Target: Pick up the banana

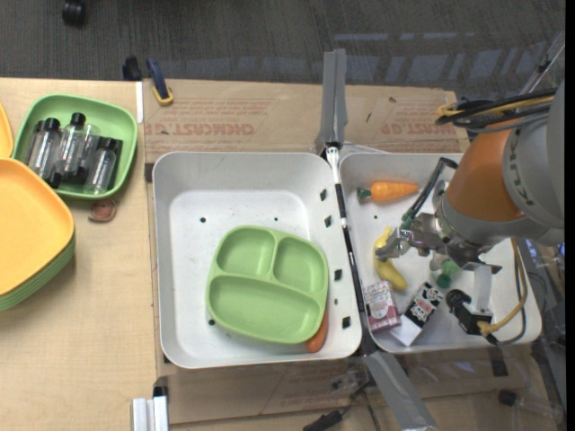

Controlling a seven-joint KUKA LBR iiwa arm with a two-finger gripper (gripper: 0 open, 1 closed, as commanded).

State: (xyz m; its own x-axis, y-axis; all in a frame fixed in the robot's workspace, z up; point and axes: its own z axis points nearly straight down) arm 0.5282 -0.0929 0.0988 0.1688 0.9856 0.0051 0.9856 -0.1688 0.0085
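A carrot [393, 189] above and small cartons [382, 304] below crowd the banana [389, 268]; the bin's upper middle lies open.

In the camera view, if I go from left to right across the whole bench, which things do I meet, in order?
Stack of orange plates → small green tray of dark-capped bottles → green divided plastic plate in the left white bin → yellow banana in the right white bin → grey arm's orange band.

floor [269, 16]: dark grey carpet along the top | chair caster [74, 9]: black, top left on the carpet | table [72, 348]: light wood at left | cardboard sheet [234, 119]: brown, printed, under the bins
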